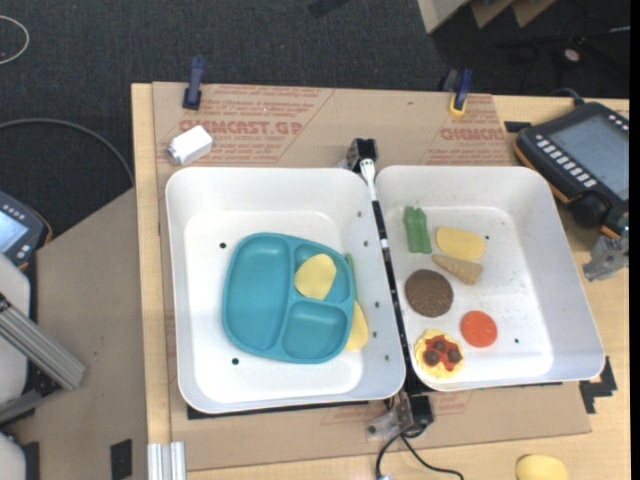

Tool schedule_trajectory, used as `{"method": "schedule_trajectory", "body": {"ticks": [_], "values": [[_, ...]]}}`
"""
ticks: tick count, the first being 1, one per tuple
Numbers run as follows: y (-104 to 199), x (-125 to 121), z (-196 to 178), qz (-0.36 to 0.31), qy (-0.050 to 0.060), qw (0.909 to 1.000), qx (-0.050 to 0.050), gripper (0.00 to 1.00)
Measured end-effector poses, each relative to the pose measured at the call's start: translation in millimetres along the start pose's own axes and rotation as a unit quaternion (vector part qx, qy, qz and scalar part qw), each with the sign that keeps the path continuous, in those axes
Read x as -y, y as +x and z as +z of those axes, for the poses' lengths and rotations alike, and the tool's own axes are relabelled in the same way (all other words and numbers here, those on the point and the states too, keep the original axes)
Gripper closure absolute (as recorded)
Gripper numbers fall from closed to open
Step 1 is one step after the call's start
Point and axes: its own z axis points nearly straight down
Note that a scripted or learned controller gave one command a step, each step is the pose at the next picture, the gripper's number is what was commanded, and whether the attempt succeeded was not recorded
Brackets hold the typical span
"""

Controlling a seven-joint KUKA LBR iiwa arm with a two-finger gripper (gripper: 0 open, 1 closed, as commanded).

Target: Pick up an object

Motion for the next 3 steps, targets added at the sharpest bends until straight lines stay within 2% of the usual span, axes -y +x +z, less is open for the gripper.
{"method": "schedule_trajectory", "body": {"ticks": [1,2,3], "values": [[9,-45,164,-0.004,0.000,1.0000,-0.002,1.00],[2,-104,187,-0.004,-0.009,1.0000,0.002,1.00],[3,-165,184,-0.005,-0.010,0.9999,0.003,1.00]]}}
